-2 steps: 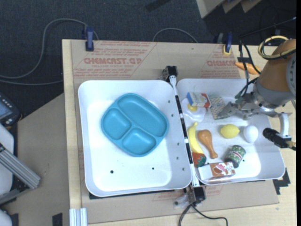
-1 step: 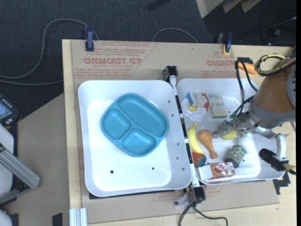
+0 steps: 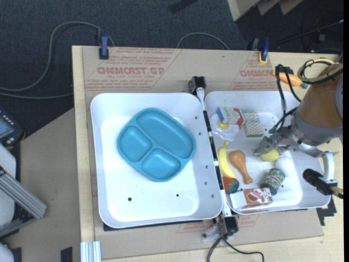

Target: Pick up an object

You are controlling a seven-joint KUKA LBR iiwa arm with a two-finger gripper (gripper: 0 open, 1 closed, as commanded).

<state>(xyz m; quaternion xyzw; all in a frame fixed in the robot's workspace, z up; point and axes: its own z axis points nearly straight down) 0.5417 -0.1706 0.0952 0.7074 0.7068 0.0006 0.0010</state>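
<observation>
Jaws are hanging low over the right bin (image 3: 313,200), their state impossible to tell, reaching toward the yellow toy lemon (image 3: 269,155) just beneath them.

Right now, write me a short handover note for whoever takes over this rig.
End effector: low in the right bin, beside the yellow toy; its grip can't be judged from here.
Things: banana, chicken drumstick, green can and small packets lie in the right bin; blue divided plate in the left bin.
Done: nothing visibly lifted.
Left: grasp an object and raise it.
</observation>
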